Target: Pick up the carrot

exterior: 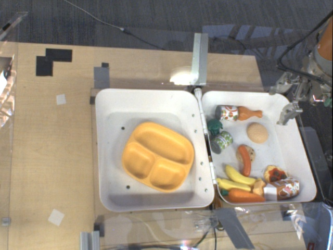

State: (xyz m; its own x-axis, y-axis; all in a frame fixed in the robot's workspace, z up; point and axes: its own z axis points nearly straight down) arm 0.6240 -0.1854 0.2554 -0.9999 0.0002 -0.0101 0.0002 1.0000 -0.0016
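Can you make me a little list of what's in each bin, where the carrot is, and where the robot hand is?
left bin: yellow tray
right bin: carrot, banana, hot dog, drumstick, bun, cans
carrot spot: front edge of right bin, lying flat, just in front of banana
gripper: over right bin's far right corner, holding nothing, far from carrot
carrot picked up: not yet

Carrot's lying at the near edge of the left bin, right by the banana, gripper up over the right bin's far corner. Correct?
Not quite: the carrot lies in the right bin, not the left. The camera view shows it at the near edge beside the banana, with the gripper over that bin's far corner.
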